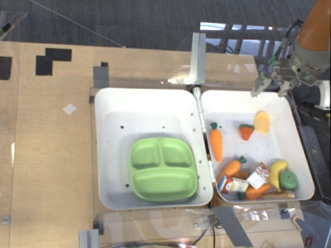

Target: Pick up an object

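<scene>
My gripper [269, 88] hangs over the far edge of the right bin [295, 133], open, with nothing between its fingers. Below it in that bin lie a pale orange piece [262, 122] and a small strawberry [246, 132]. A long carrot [215, 144] lies by the bin's left wall. A pile fills the near corner: a short carrot [231, 168], a white packet [257, 179], a banana [277, 169] and a green apple [288, 180]. The gripper touches none of them.
The left bin [111, 138] holds a green divided plate [163, 168] in its near half. A metal post [198, 58] stands behind the wall between the two bins. Bare wooden bench [46, 154] stretches to the left.
</scene>
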Robot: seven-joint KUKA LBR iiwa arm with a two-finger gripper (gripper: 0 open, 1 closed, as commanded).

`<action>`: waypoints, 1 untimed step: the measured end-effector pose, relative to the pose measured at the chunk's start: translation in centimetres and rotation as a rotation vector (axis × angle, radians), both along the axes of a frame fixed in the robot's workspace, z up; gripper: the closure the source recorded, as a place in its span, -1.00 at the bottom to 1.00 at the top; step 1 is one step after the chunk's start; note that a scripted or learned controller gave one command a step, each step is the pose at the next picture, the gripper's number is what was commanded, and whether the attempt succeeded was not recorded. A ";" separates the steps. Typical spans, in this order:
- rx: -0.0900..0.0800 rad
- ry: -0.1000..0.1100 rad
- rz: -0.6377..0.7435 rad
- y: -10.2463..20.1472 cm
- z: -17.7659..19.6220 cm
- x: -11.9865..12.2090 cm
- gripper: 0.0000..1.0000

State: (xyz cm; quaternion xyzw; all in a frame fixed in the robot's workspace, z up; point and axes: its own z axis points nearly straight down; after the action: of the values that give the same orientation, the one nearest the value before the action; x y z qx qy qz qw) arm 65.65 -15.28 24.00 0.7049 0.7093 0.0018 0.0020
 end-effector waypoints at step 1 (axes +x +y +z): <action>0.000 0.001 -0.124 -4.7 -13.0 -2.5 -1.00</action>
State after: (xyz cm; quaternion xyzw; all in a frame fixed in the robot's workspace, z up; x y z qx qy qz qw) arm 63.16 -20.01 11.01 0.7476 0.6642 0.0010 0.0018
